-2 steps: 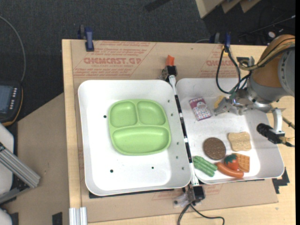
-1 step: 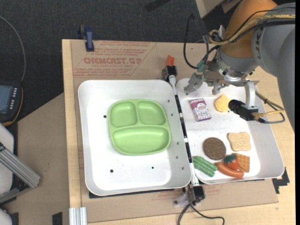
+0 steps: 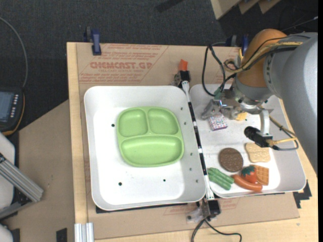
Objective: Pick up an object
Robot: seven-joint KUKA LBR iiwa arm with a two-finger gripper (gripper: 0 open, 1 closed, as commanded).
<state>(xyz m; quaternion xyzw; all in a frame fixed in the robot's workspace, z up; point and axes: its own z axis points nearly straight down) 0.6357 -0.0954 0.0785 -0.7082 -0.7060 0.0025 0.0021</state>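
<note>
My gripper [image 3: 215,109] hangs low over the far left part of the right bin [image 3: 287,183]. Just in front of it lies a small white and purple packet [image 3: 218,123], close to the gripper but not visibly held. Further forward in the same bin are a round brown cookie [image 3: 231,160], a pale cracker [image 3: 258,153], an orange waffle piece [image 3: 262,174], a red and orange toy vegetable [image 3: 246,179] and a green pea pod [image 3: 220,178]. A small yellow piece [image 3: 241,117] sits beside the gripper.
The left bin [image 3: 101,175] holds a green divided plate [image 3: 150,136] in its middle. The arm's grey body and orange band [image 3: 262,44] reach over the right bin's far right corner. Clamps [image 3: 182,77] stand at the bins' far edge.
</note>
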